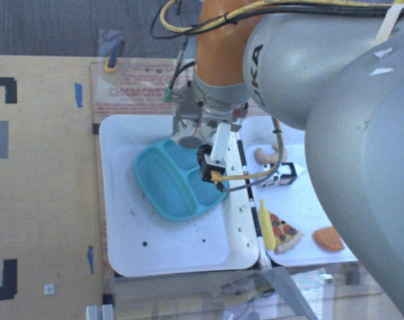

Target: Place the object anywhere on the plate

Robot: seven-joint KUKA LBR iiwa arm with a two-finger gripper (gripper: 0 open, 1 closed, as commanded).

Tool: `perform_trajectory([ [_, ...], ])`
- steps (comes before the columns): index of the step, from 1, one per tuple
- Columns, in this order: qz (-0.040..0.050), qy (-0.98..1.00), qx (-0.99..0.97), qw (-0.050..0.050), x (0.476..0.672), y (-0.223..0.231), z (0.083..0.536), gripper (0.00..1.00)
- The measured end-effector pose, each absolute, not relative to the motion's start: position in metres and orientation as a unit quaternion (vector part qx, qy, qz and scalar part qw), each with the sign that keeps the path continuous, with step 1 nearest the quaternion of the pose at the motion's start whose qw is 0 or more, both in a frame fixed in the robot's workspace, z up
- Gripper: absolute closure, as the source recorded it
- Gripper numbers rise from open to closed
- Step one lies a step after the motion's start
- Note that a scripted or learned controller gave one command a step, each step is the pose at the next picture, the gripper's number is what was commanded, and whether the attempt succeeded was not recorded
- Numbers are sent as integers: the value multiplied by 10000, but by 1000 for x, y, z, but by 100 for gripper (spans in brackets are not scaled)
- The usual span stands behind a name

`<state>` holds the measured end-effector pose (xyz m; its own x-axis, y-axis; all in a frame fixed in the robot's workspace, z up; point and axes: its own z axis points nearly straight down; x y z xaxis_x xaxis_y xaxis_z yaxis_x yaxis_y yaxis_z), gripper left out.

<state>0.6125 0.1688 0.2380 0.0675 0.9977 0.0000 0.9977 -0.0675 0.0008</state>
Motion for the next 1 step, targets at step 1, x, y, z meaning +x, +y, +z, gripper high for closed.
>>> perform_trajectory([
  [1,1,6828,7306,3,612,169,238,0],
])
